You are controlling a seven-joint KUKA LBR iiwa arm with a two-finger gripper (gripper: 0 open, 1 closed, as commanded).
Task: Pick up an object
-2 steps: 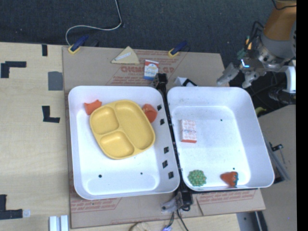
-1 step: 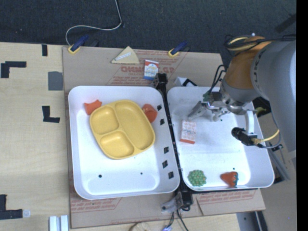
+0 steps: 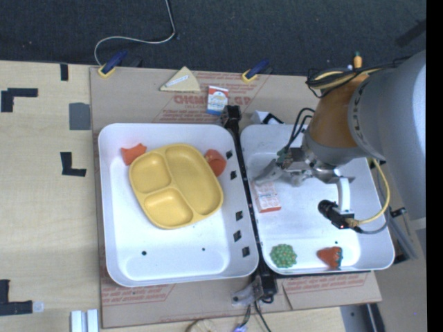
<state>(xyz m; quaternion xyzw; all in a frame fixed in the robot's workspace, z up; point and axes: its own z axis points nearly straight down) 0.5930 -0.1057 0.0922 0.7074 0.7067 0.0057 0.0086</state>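
Card (image 3: pixel 267 199) perhaps just below hand (image 3: pixel 277 171).

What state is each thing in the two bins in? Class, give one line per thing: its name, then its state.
yellow divided plate: flat in the left bin, right way up, three compartments bare.
orange pieces: lying at the plate's upper edges, one partly under it.
card: lying flat in the right bin.
green ball: resting near the right bin's front wall.
orange toy: resting beside it, apart.
gripper: low above the card.
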